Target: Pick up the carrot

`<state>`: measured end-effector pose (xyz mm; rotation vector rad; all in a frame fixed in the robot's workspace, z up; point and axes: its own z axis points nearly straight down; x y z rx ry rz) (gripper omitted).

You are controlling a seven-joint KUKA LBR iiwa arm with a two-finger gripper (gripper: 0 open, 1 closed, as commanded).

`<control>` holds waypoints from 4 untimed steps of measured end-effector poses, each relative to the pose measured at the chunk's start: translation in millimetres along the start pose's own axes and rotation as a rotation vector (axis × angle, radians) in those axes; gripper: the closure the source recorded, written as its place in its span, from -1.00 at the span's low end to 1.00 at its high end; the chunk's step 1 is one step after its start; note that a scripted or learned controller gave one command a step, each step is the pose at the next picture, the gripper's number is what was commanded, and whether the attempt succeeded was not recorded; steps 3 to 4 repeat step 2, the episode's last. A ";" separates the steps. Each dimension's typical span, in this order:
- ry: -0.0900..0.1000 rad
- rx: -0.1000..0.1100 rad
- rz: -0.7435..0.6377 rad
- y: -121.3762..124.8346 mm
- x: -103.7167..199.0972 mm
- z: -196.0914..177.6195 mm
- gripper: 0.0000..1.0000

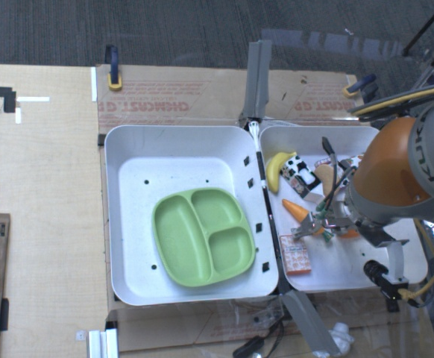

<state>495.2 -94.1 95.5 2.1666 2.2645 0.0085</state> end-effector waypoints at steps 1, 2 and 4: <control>0.002 0.000 0.002 0.7 0.6 -8.6 1.00; 0.002 0.010 -0.165 -16.4 3.1 -95.5 1.00; 0.002 0.010 -0.165 -16.4 3.1 -95.5 1.00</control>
